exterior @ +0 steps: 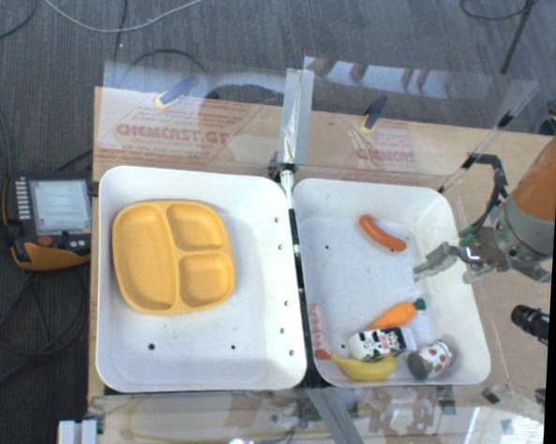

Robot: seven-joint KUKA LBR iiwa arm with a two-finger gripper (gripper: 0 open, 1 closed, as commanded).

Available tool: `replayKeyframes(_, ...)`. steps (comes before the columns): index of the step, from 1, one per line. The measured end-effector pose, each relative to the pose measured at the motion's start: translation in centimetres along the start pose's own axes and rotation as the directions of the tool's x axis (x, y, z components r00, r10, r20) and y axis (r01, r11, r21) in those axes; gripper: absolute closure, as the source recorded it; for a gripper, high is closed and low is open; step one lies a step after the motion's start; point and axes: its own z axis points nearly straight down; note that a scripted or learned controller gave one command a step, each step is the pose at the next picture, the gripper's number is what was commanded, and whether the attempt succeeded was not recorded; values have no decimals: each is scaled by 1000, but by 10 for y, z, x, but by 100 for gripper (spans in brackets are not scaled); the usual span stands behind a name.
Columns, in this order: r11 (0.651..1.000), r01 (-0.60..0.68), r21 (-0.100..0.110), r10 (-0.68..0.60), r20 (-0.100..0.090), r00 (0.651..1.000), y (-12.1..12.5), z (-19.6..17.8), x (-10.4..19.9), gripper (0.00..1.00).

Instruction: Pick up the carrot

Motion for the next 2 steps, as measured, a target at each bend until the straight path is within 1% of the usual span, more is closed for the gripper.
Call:
replayKeyframes(1, 978, 210, -1, -210, 3, 978, -9, -39, 36, 0)
replayKeyframes(2, 992, 127, 0, -127, 0, 992, -4, -17, 53, 0)
